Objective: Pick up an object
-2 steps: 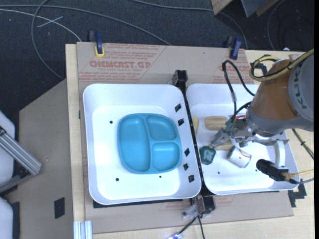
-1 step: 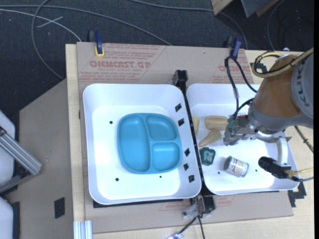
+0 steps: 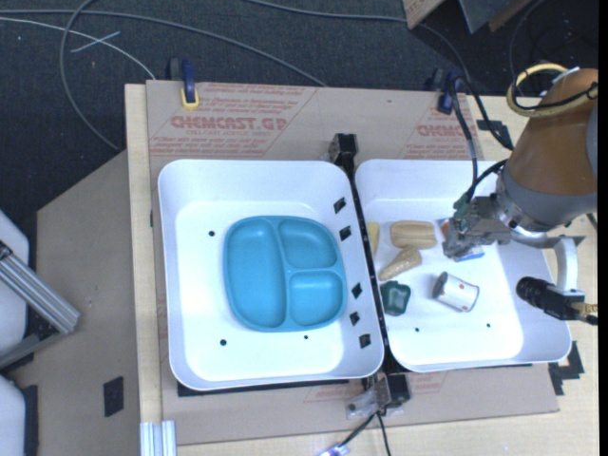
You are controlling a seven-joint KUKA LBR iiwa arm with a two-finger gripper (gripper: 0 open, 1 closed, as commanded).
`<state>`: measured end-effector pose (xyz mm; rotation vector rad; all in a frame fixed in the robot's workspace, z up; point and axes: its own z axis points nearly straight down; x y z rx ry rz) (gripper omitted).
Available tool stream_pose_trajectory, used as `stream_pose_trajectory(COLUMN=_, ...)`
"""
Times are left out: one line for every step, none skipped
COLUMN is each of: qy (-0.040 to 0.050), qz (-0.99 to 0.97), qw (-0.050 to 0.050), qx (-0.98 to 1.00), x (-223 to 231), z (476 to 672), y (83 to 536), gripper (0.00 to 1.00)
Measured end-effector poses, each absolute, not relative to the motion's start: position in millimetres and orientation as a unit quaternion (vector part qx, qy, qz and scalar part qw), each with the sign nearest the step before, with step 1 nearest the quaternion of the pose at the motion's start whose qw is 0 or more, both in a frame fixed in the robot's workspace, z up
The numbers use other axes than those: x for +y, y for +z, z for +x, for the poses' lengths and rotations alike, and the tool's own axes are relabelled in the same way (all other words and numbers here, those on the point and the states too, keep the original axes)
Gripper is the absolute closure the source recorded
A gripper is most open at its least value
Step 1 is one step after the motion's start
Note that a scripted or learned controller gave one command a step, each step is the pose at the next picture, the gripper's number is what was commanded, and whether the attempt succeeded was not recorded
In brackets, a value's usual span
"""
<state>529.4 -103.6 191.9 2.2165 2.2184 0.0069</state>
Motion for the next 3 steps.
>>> stream_pose_trajectory(qy=0.0021, qz=0.707, qw=0.003, qx=0.707, x=-103, z=520.6, y=245, gripper=1.00)
stream_pose_trajectory(qy=0.0014, qz=0.707, qw=0.002, qx=0.707, x=-103, z=521.6, y=273, gripper=1.00)
stream_pose_trajectory(qy=0.0001, qz=0.705, qw=-0.002, qx=0.709, x=-55, z=540.2, y=255, gripper=1.00)
